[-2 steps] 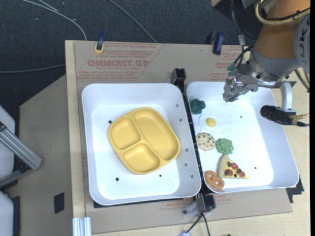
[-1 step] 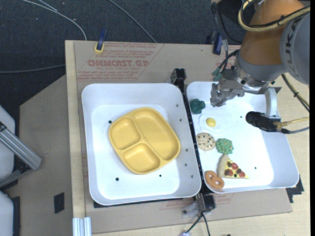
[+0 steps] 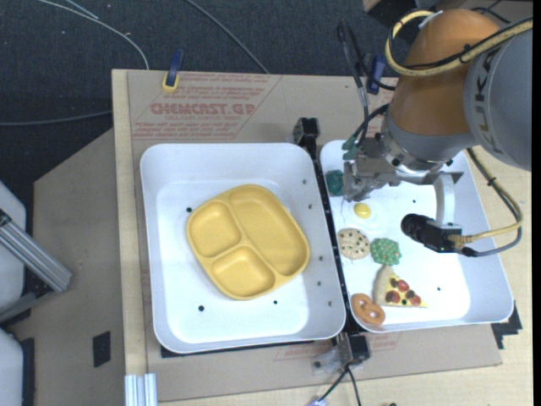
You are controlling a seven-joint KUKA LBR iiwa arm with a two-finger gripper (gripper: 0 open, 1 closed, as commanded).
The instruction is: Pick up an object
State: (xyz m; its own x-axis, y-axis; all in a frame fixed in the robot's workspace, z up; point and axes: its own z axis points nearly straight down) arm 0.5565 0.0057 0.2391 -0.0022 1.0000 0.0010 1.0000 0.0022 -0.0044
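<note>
Your claw (image 3: 362, 194) hangs low over the right bin (image 3: 482, 303), just above the small yellow piece (image 3: 362, 211); its state cannot be told. Risk: neighbouring cookie (image 3: 352, 243) and teal item (image 3: 335, 181) crowd it, so a slightly off descent may nudge rather than grip.

left bin (image 3: 161, 227): white, a few black dots
tray (image 3: 246, 240): plain yellow, inside the left bin
cookie (image 3: 352, 243): tan, dark chips, right of tray
broccoli (image 3: 385, 249): green
pizza slice (image 3: 399, 290): yellow, red spots
donut (image 3: 368, 309): orange-brown
small piece (image 3: 362, 211): yellow
right bin (image 3: 482, 294): white
arm (image 3: 439, 66): orange band, grey body
bench board (image 3: 203, 108): tan, red lettering
</note>
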